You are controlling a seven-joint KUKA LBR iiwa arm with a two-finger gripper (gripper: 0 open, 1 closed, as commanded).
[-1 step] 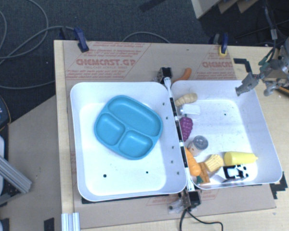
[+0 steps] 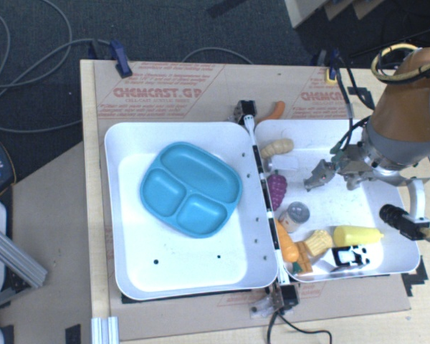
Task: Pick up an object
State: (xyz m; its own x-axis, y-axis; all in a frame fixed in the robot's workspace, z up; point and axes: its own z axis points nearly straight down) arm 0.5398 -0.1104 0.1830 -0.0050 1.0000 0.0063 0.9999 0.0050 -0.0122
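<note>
Two white bins share our bench; our gripper hovers spread and empty over the right bin; next we descend on the grey-capped bottle at seven o'clock.

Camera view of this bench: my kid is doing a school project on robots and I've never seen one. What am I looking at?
One camera looks down at a slant on a bench. The grey and orange thing at the right is a robot arm; its gripper hangs over the right bin.

That bin holds small toys: a purple grape bunch, a tan peanut-like piece, a carrot, a yellow bottle and others. The left bin holds a blue divided plate. I see nothing held by the gripper.
</note>
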